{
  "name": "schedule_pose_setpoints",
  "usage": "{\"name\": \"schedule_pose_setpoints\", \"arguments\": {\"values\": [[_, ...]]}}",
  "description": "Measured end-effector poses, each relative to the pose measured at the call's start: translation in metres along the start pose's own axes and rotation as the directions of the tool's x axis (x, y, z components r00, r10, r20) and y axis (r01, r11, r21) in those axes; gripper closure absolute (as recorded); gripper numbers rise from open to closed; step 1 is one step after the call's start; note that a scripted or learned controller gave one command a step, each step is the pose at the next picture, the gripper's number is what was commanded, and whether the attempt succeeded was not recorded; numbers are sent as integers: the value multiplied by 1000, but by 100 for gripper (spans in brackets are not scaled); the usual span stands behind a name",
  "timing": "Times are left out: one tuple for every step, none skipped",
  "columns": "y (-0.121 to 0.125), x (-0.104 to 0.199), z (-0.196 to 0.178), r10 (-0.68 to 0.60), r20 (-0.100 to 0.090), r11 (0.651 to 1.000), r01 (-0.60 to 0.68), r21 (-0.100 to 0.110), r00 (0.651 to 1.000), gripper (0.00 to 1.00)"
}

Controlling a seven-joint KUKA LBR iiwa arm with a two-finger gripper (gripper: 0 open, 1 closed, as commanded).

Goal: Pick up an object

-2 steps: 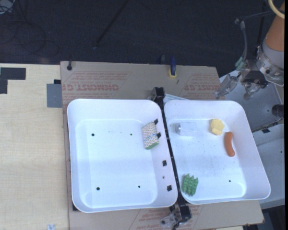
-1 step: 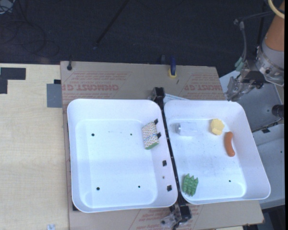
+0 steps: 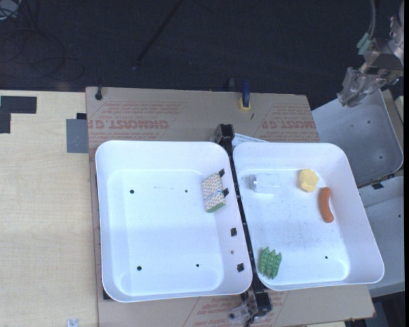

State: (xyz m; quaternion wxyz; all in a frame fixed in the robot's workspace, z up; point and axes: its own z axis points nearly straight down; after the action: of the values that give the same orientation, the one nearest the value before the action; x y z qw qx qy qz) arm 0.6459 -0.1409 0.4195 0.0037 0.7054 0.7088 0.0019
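Gripper (image 3: 358, 87) hanging top right, outside both bins, nothing visibly in it; finger state unclear. Sitting in right bin (image 3: 358, 182): orange sausage (image 3: 325, 205), yellow piece (image 3: 308, 180), green toy (image 3: 270, 262).

end effector (image 3: 358, 87) blurred at the right edge; arm (image 3: 388, 39) cut off.

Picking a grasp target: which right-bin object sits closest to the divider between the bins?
The green object, at the near-left corner of the right bin. The yellow piece and orange sausage-shaped piece lie further right.
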Motion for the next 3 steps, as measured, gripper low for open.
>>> {"name": "schedule_pose_setpoints", "arguments": {"values": [[-2, -30, -11, 5, -1, 1000, -5, 8, 1000, 100], [-2, -49, -13, 5, -1, 1000, -5, 9, 1000, 100], [-2, -72, -28, 5, -2, 1000, -5, 8, 1000, 100]]}}
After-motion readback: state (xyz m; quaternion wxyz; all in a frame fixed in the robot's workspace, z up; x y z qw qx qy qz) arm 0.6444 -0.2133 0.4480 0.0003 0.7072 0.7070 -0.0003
